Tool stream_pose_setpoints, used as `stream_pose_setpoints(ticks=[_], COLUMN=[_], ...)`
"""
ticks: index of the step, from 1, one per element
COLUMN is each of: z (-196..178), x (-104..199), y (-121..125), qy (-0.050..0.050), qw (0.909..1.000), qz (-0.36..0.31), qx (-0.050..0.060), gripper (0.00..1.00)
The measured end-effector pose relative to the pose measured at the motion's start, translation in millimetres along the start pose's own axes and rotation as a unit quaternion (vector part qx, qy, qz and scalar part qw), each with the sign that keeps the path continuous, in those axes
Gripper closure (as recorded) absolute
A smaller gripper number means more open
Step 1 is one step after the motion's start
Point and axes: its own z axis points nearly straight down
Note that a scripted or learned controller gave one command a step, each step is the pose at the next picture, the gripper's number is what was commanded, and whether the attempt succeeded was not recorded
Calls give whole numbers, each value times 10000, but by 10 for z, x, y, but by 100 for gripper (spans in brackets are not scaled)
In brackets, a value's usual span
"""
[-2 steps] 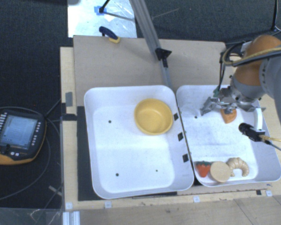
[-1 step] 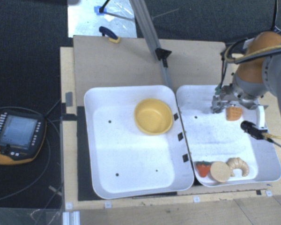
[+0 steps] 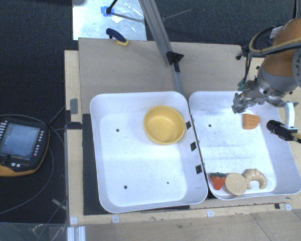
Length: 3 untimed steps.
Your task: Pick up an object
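My gripper [image 3: 242, 103] hangs over the far right part of the right bin [image 3: 226, 134], under the grey wrist with its orange band. A small orange block [image 3: 250, 121] lies on the bin floor just in front of the gripper and slightly to its right; I cannot tell whether they touch. At the bin's near edge sit a red and green toy fruit [image 3: 218, 181], a round tan disc [image 3: 236, 184] and a pale croissant-shaped piece [image 3: 256, 177]. A yellow bowl [image 3: 164, 124] stands upright in the far right part of the left bin [image 3: 120, 185].
A black cylinder [image 3: 277, 128] on the arm juts over the right bin's right rim. A grey pole [image 3: 158, 26] slants across the bench behind the bins. A teach pendant [image 3: 17, 144] lies off the bench at the left.
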Motion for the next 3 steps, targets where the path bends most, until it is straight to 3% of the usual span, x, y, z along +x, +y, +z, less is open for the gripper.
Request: stream_pose_setpoints(ticks=[1, 3], z=[-384, -339], x=[-2, 960], y=[12, 77], qy=[0, 10], qw=[10000, 10000], qz=[2, -17], qx=[8, 25], gripper=[100, 100])
